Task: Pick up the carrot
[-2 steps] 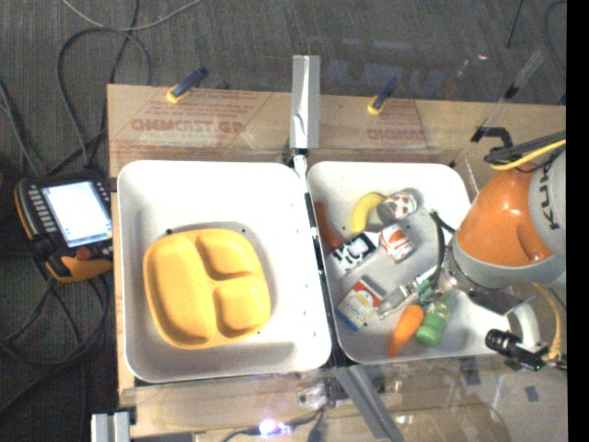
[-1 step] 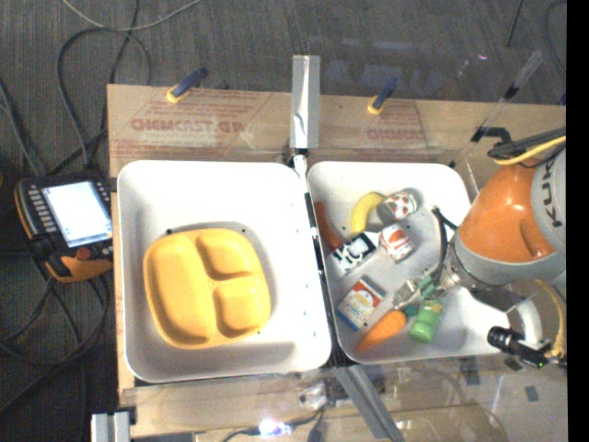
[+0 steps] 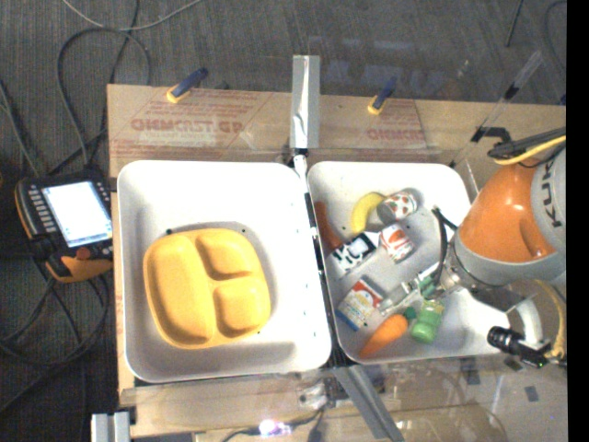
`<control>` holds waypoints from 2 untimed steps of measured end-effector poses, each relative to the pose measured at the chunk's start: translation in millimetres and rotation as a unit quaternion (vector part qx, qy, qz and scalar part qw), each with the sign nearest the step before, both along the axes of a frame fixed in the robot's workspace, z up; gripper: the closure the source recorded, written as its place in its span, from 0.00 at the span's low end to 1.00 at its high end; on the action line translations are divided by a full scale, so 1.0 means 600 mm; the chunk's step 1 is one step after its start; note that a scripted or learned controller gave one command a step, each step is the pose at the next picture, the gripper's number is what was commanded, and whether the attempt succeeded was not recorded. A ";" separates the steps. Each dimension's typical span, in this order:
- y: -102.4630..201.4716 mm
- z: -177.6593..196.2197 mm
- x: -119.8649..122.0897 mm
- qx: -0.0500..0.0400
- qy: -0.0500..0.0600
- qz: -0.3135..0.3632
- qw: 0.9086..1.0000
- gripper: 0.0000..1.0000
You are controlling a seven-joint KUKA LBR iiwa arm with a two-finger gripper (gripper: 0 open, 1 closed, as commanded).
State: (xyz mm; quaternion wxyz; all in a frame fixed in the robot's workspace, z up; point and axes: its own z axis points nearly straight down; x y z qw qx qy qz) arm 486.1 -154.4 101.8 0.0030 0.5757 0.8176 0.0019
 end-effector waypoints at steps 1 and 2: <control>0.022 0.133 -0.003 0.001 0.004 0.094 0.996 0.00; 0.011 0.146 -0.004 -0.001 0.004 0.229 0.973 0.00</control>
